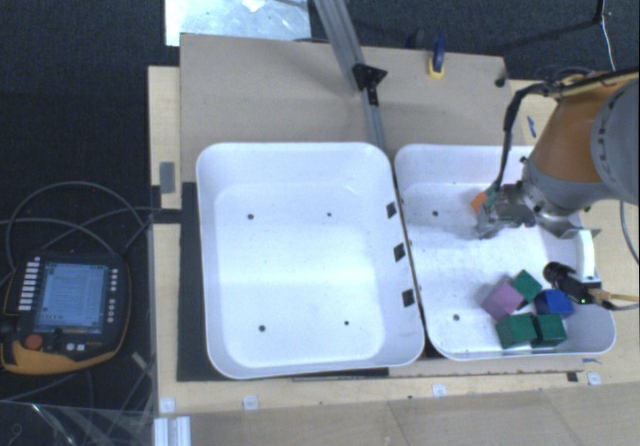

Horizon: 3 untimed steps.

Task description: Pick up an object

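Small orange object [481, 200] at nine o'clock of the gripper [490, 224], touching it, in the upper middle of the right bin [440, 169]; whether clamped, cannot tell. Toward five o'clock: purple block [500, 300], green blocks [528, 332], blue block [551, 303] clustered. Left bin [225, 174] alongside. Pendant [65, 312] at far nine o'clock; writing unreadable.
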Available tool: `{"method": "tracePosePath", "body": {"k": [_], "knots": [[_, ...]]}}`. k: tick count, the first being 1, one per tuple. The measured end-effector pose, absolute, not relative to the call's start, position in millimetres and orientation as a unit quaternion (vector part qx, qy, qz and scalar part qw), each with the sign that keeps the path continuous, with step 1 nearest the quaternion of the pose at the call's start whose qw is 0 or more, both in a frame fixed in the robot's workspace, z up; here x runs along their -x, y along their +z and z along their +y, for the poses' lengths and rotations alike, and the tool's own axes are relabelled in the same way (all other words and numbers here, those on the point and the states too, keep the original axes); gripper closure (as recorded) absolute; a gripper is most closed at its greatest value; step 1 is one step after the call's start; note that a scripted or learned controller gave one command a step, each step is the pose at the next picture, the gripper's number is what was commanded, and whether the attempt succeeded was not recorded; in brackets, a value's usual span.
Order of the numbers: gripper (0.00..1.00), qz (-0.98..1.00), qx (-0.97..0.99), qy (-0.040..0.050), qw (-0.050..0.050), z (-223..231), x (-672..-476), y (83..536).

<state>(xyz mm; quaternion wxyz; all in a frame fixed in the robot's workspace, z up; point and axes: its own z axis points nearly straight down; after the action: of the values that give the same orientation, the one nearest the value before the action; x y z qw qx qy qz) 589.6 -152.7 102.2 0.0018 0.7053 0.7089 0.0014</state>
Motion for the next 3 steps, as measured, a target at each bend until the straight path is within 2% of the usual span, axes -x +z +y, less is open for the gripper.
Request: {"method": "tracePosePath", "body": {"k": [1, 2, 3], "knots": [[1.0, 0.709, -0.706, 0.0016, 0.003, -155, -593.2, 146], [1.0, 0.709, -0.705, 0.0024, 0.004, -157, -598.4, 211], [1.0, 0.709, -0.706, 0.0009, 0.001, -157, -599.4, 219]]}}
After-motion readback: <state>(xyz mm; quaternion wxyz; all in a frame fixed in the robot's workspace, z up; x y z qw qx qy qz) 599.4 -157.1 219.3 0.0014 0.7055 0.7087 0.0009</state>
